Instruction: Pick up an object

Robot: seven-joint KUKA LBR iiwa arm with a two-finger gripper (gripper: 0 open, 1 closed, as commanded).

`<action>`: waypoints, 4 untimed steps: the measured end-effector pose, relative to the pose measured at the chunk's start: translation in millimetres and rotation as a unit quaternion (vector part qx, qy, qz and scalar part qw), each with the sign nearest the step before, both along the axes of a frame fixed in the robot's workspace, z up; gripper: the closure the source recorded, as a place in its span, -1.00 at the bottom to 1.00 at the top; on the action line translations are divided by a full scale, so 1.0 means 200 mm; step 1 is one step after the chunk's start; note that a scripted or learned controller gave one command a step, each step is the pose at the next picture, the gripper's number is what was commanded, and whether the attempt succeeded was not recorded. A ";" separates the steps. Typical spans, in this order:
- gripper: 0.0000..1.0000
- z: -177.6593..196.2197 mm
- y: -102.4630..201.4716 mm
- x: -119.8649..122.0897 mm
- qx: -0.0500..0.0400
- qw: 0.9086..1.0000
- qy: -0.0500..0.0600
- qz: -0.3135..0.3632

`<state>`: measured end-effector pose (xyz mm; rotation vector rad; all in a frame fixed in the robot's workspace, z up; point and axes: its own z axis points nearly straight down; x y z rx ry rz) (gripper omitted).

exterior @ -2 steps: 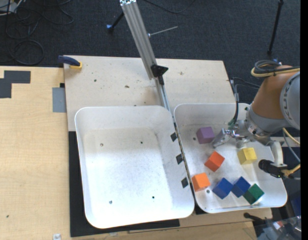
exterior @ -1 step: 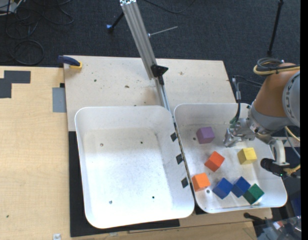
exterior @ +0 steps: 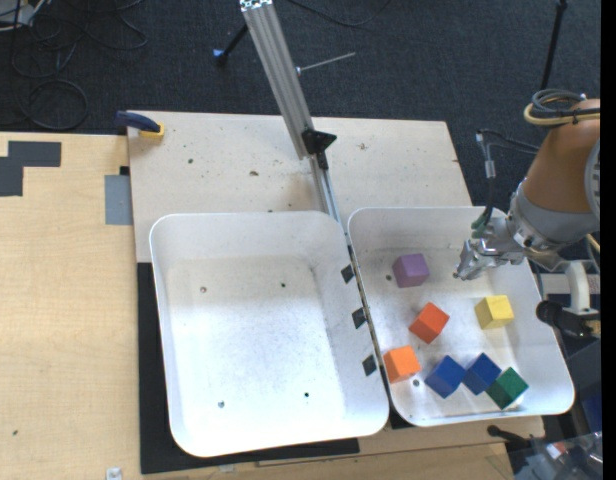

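A: Nearest lay the green cube (exterior: 509,386) and two blue cubes (exterior: 462,375), crowded together in the right bin (exterior: 553,393). A poor target, I judged.

B: Farther back, the yellow cube (exterior: 495,311) stood apart; the pincer (exterior: 472,264) hovered beyond it, pinching nothing, spread unclear. Descend squarely there.

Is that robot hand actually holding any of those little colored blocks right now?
No. The hand hangs over the right bin with nothing between its fingers; the purple block and yellow block lie nearby, apart from it.
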<state>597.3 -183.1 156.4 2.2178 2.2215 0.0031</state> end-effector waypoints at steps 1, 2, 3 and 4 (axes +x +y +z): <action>1.00 0.31 0.01 0.02 0.000 1.000 -0.001 0.000; 1.00 0.61 0.05 0.03 0.000 1.000 -0.001 0.000; 1.00 0.68 0.05 0.03 0.000 1.000 0.001 0.001; 1.00 0.58 0.31 -0.01 0.002 1.000 0.004 0.001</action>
